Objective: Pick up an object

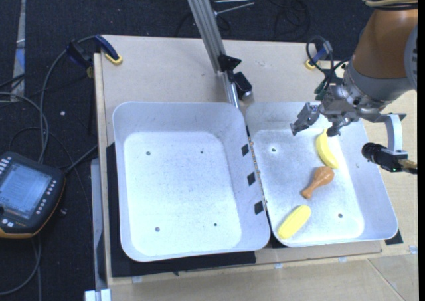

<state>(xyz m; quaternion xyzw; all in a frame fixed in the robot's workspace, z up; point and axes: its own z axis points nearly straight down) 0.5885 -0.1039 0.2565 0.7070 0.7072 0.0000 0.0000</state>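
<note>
1 banana (327,150) just below gripper (317,123)

Two shallow white bins, left bin (179,180) touching right bin (372,216), sit side by side on a pale wooden bench (166,67).

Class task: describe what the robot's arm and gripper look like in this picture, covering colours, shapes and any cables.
The arm is a thick, rounded body with a broad orange band above a grey wrist section. Dark cables run beside the wrist. The gripper is a small metal assembly in grey and black with two short dark fingers. A white curved bracket with a black cylindrical part sits on its side.
</note>
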